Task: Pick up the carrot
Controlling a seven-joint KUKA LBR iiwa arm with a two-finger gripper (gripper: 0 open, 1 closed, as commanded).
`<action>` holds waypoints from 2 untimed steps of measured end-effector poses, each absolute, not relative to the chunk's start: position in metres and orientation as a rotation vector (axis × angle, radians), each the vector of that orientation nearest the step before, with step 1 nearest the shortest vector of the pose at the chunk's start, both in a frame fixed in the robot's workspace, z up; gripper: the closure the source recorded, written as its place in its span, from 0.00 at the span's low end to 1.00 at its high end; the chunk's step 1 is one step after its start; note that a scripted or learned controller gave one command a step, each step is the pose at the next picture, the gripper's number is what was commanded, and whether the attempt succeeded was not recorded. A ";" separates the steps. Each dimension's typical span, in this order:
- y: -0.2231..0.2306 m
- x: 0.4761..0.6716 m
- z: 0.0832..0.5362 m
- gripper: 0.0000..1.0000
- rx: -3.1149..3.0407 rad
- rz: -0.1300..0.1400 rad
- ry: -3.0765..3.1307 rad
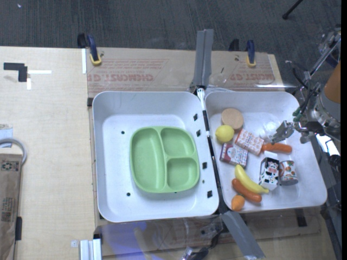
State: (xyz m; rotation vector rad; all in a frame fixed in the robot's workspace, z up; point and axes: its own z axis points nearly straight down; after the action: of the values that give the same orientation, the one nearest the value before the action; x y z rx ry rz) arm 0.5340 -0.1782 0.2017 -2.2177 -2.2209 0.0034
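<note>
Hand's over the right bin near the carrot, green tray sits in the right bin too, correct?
Not quite. The green tray sits in the left bin, as the camera view shows. The hand is over the right bin, close to the carrot.

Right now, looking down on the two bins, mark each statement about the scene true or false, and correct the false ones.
1. The green tray lies in the left bin. True.
2. The carrot lies on the green tray. False: it lies in the right bin.
3. The gripper is near the carrot. True.
4. The banana is outside both bins. False: it is in the right bin.
5. The lemon sits beside the divider. True.
</note>
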 end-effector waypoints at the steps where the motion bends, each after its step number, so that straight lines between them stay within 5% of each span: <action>1: -0.143 0.501 0.127 0.00 -1.719 -0.003 -2.635; 2: -0.132 0.587 0.218 0.00 -1.758 0.001 -2.605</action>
State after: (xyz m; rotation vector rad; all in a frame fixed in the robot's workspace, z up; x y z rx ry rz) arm 0.5874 -0.1318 0.2183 -1.7584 -2.6050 0.0009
